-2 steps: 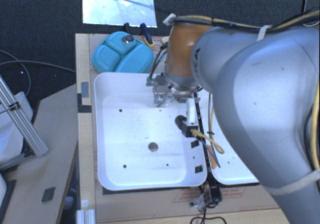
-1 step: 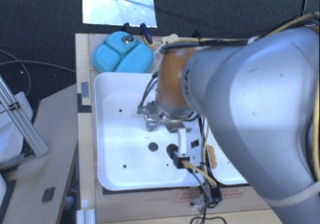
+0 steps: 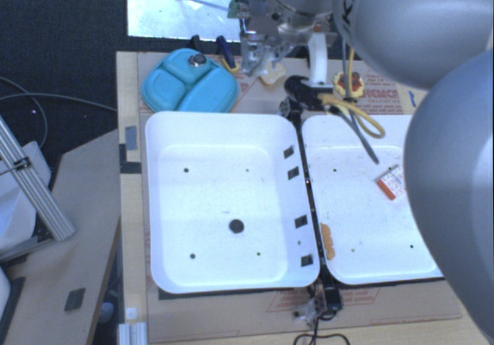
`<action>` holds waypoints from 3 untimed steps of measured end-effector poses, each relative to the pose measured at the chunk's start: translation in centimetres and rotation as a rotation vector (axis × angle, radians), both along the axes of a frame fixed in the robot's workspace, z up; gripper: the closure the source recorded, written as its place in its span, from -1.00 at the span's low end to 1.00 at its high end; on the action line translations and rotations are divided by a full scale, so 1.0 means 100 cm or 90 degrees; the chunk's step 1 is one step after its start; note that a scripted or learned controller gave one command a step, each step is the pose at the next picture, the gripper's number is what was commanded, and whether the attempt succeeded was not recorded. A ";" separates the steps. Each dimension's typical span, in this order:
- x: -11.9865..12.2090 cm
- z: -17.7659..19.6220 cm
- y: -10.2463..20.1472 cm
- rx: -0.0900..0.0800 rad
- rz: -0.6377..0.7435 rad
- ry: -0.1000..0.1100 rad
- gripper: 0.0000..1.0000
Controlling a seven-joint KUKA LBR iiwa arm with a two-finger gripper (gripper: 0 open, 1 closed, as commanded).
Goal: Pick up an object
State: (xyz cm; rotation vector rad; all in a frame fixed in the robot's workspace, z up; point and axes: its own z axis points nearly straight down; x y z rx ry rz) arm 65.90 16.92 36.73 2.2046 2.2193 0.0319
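Plainly, the gripper (image 3: 258, 58) hangs beyond the far rims of the two bins, near the blue lidded container (image 3: 189, 82) and not over anything lying inside a bin. Whether it is spread or closed cannot be told from this slant; a pale scrap sits just beneath it, but nothing can be seen to be pinched.

The likeliest targets lie in the right bin (image 3: 363, 270). A small red-and-white packet (image 3: 390, 182) rests towards its right side, its long axis slanting from far-right to near-left. A brown piece (image 3: 326, 240) lies against the dividing wall, its length running along that wall. A yellow-looped tool (image 3: 356, 113) crosses the far rim, its grey end pointing down into the bin, towards the near right.

The risks look like these: a descent from here would probably strike the bench or a rim; the brown piece leaves little room on the wall side; the flat packet could slide away from a closing grip, unless the grip is set across its short axis
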 end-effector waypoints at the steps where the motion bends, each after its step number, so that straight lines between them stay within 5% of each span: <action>1: 0.009 -0.093 0.055 -0.003 0.001 0.017 1.00; 2: -0.062 0.022 0.068 0.002 0.001 0.007 1.00; 3: 0.010 -0.113 0.063 -0.005 -0.005 0.018 1.00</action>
